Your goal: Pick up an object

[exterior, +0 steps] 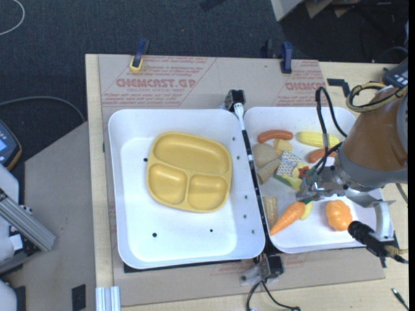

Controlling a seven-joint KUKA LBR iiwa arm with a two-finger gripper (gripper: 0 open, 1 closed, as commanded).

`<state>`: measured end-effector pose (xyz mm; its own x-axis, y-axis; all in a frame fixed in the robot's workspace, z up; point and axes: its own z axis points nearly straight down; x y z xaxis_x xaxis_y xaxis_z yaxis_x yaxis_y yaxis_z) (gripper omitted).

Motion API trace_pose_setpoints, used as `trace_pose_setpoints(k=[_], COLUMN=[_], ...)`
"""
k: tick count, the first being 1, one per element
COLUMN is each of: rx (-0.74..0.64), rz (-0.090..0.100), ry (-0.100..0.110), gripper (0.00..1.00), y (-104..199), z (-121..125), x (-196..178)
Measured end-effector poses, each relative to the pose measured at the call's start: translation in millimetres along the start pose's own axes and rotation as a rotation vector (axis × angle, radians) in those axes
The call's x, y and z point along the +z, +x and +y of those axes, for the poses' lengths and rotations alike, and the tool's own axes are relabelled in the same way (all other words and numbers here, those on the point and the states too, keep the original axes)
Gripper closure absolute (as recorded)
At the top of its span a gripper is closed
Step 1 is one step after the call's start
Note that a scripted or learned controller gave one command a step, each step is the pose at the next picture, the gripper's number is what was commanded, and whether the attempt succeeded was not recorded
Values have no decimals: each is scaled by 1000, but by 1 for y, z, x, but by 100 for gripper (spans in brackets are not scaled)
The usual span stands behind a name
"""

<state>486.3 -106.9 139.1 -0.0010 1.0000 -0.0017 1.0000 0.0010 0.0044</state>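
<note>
An orange toy carrot with a green top (288, 216) lies near the front edge of the right white bin (295, 241), tilted, just below the metal gripper (311, 188), whose state I cannot tell. Beside it sits an orange round toy fruit (338, 214); a yellow three-compartment plastic plate (189, 172) rests in the left white bin (130, 193).

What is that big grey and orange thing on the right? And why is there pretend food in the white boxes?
That is a robot arm. One camera looks down on it from above. Its hand sits low in the right white bin, over toy food: a carrot, a hot dog, corn, an orange fruit and some pieces I can't name. The left bin holds a yellow divided plate. The robot's job is picking something up. I can't tell if it has grabbed anything.
</note>
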Motion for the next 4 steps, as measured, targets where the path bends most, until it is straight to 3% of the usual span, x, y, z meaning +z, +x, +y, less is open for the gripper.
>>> trace_pose_setpoints(k=[1,2,3,4], rx=[1,0,-4,-1], rz=[0,0,1,2], ry=[0,-1,1,5], gripper=[100,100,100,100], y=[-7,-8,42,57], z=[-5,-4,4,6], x=[-56,-87,-96,-93])
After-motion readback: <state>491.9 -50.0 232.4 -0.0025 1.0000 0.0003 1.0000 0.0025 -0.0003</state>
